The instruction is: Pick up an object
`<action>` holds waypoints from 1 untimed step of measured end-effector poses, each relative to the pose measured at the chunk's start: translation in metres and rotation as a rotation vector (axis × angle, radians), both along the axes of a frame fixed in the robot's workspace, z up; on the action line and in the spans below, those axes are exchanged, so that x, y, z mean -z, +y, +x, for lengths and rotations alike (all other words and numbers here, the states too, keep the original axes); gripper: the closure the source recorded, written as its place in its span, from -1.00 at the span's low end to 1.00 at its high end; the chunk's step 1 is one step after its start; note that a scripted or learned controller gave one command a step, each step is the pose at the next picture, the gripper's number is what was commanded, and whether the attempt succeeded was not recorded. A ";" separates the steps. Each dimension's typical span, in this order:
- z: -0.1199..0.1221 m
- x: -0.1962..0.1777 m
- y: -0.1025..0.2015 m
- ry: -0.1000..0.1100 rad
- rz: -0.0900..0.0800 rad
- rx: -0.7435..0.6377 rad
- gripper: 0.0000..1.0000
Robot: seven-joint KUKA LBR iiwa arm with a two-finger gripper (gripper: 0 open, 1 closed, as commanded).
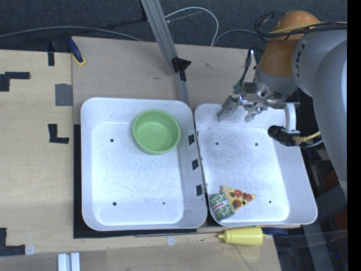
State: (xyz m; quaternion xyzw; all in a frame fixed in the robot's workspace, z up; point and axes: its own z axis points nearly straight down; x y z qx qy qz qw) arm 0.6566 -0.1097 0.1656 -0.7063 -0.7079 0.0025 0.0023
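The grey arm (324, 66) with its orange band enters from the right and is cut off by the frame edge, so much of its body cannot be followed. Its tool (239, 110) hangs over the far rim of the right bin (282, 168), and the two fingers (227, 109) are spread apart with nothing between them; their tips are small and somewhat blurred against the white rim, so it is hard to tell if they touch it. A black fitting with cabling (280, 134) sits just beside the tool, over the bin's right side. In the near left corner of the right bin lies a pizza slice (240, 197), a flat toy wedge, touching a small green packet (221, 205) whose printing is too small to read; both are well apart from the tool. The left bin (101, 202) holds a green bowl (156, 131) upright near its far right corner. A yellow bottle (243, 236) lies on its side on the tabletop (34, 168) just in front of the right bin, partly tucked under that bin's rim. A grey pole (161, 24) slants in from the top and ends between the bins' far edges, its upper end out of frame.
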 end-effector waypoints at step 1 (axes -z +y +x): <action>0.007 0.054 0.006 0.001 0.000 0.000 -1.00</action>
